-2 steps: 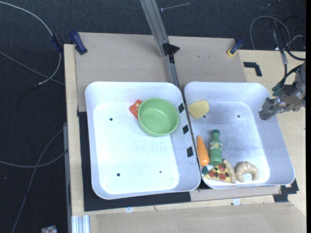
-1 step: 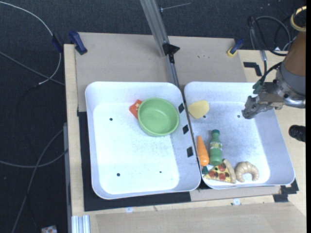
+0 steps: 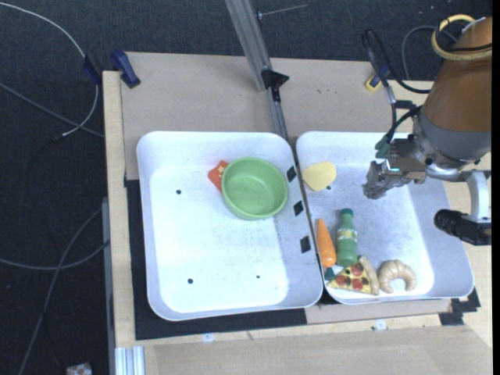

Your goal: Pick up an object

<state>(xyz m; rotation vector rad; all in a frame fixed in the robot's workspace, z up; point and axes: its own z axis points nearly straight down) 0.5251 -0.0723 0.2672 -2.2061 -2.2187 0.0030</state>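
Camera view: the gripper (image 3: 380, 182) is seen over the right bin (image 3: 437, 233), its state indiscernible. A bottle (image 3: 346, 239), carrot (image 3: 325, 243), pizza slice (image 3: 355, 276) and croissant (image 3: 397, 274) are crowded along the bin's front edge.

Tan bench (image 3: 195, 92) stands on dark carpet (image 3: 47, 131) with cables (image 3: 47, 33).

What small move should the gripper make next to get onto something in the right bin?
Probably shift toward the yellow item and lower over it. The gripper hangs above bare floor in the right bin with nothing between its fingers, and that item lies alone nearby, while the green bottle, carrot and croissant are crowded together.
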